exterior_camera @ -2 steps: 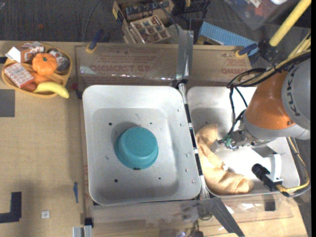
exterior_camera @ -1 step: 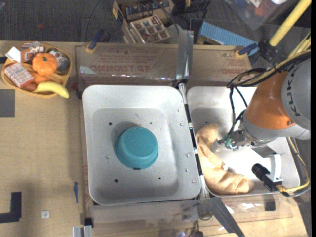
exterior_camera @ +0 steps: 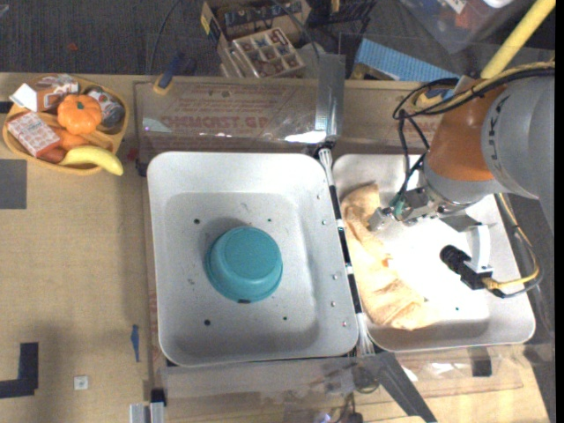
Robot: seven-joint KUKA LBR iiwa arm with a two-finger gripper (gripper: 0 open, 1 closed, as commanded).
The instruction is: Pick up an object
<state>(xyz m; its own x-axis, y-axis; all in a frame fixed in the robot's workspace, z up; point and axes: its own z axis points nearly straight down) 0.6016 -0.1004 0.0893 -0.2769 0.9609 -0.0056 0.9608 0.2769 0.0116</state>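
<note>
Tabletop (exterior_camera: 70,271): tan, bore two white bins side by side.
Left bin (exterior_camera: 167,183): sat mid-tabletop.
Right bin (exterior_camera: 511,324): near right edge.
Fruit bowl (exterior_camera: 62,161): far-left corner.

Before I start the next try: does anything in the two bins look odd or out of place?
Nothing looks damaged. The teal bowl lies upside down in the left bin, and a crumpled tan cloth lies along the right bin's left wall.
</note>
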